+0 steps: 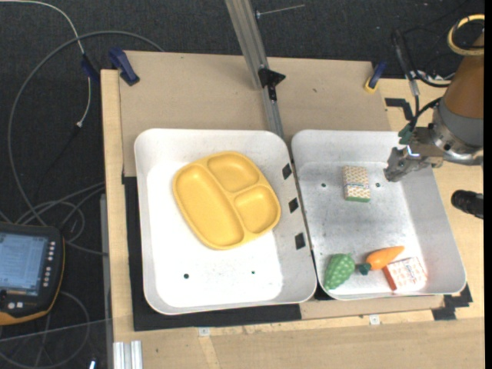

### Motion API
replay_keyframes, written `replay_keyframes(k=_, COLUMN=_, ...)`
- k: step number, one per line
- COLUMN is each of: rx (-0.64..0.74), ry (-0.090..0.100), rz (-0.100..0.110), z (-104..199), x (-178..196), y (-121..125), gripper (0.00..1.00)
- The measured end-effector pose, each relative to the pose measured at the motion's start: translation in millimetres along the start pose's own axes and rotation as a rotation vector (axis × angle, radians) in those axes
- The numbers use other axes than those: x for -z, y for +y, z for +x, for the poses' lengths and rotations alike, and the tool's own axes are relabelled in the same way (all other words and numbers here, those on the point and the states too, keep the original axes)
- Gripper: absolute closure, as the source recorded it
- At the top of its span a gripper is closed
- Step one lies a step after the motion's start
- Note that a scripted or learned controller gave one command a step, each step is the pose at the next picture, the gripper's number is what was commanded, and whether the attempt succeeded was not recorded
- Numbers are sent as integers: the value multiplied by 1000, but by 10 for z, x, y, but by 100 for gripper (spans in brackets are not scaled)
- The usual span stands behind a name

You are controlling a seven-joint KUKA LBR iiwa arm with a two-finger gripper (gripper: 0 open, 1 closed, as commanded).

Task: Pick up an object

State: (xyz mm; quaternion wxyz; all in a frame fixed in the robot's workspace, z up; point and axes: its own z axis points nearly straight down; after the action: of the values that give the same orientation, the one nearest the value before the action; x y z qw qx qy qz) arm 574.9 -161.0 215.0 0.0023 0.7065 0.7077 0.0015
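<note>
Grey two-finger gripper [397,164] hangs just right of the small speckled white block [356,183] in the right white bin [453,229]; can't tell its opening, nothing visibly held. Centre over block, then descend straight.

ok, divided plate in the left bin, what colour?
Yellow: the divided plate shows plainly in the camera view.

The bench [231,75] looked like matt, unfinished wood or fibreboard, and the two white bins [231,290] looked like smooth plastic, the right one scuffed grey across its floor. The yellow divided plate [225,199] was glossy moulded plastic. The small patterned box [357,184] and the orange-and-white box [405,273] looked like printed cardboard, the carrot [382,257] smooth plastic.
</note>
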Motion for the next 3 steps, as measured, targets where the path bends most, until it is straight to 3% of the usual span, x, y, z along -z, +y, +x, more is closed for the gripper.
replay_keyframes(k=3, rx=6, ry=5, rz=7, z=1712, x=36, y=34, gripper=100)
